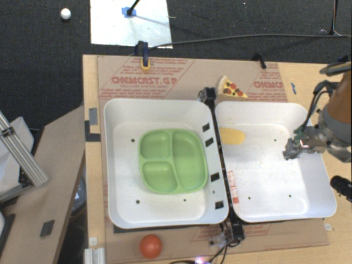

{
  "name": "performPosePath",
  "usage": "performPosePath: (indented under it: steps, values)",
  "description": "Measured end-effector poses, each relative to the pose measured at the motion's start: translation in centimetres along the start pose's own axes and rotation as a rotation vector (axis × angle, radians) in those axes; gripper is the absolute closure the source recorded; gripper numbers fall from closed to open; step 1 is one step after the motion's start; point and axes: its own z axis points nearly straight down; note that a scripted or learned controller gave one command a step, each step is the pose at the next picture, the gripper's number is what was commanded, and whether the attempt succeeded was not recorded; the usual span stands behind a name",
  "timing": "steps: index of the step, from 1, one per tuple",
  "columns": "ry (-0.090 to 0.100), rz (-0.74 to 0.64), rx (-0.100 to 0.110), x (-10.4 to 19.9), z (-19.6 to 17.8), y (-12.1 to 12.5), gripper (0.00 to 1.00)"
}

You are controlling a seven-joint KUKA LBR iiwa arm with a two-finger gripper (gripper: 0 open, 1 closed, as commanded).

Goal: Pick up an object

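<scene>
A flat yellow piece lies in the right bin near its upper left corner. The green divided plate rests in the middle of the left bin. My gripper hangs over the right side of the right bin, well to the right of the yellow piece, with nothing visible between its tips. A toy pizza slice lies on the board behind the bins. An orange-red ball sits on the board in front of the left bin.
A black clip strip runs between the two bins. A cardboard sheet lies under the bins. A white paper and a small white ball lie on the dark floor behind. A metal rail stands at left.
</scene>
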Motion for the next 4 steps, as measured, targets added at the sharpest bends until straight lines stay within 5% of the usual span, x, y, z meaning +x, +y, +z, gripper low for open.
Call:
performPosePath:
  steps: [4]
  values:
    - [0.003,-0.005,0.001,19.2,1.4,5.1,1.00]
